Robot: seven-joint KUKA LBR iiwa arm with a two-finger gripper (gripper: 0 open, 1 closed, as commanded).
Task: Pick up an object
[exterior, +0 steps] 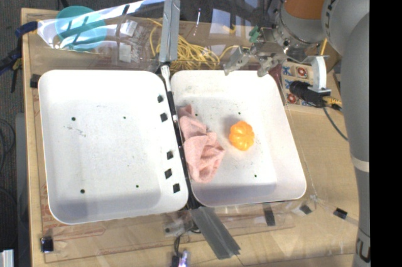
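Note:
An orange pepper-shaped toy point(242, 135) lies near the middle of the right bin point(276, 181). A crumpled pink cloth point(200, 146) lies along that bin's left side, close to the divider. My gripper point(248, 63) hangs over the right bin's far rim, up and behind the orange toy, well apart from both objects. Its two fingers are spread open and nothing sits between them.
The left bin point(100, 146) sits beside the right one. Behind the bins lie a tangle of yellow cable point(188, 53), a clear plastic sheet and a teal object point(78, 26). The arm's grey body point(352, 71) runs down the right side.

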